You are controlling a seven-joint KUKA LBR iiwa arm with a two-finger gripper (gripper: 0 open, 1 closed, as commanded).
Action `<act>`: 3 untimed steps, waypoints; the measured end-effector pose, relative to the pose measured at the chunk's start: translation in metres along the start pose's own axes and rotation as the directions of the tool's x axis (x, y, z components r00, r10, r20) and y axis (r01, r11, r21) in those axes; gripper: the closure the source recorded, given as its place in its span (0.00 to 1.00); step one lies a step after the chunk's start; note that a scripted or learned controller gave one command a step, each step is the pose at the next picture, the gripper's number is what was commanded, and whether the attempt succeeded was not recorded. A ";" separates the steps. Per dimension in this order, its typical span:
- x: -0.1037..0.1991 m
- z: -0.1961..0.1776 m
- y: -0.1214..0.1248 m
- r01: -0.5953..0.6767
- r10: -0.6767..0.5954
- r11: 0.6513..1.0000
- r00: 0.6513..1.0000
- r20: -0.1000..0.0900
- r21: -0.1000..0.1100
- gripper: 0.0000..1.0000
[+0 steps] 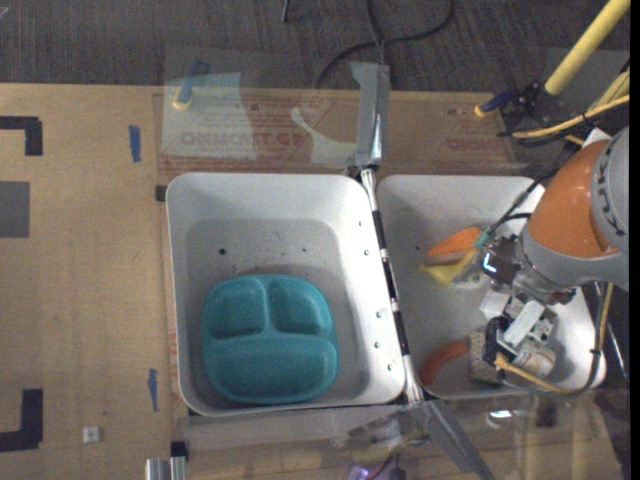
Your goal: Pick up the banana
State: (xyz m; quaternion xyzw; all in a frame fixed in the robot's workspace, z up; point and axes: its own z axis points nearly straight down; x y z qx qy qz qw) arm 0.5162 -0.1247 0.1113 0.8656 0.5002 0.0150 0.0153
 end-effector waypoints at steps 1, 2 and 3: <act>0.043 0.027 0.053 -0.068 0.067 0.997 0.998 0.012 0.037 0.00; 0.044 0.017 0.054 -0.063 0.063 0.997 0.998 0.016 0.036 1.00; 0.019 -0.128 0.073 -0.084 0.083 0.996 0.996 0.015 0.041 1.00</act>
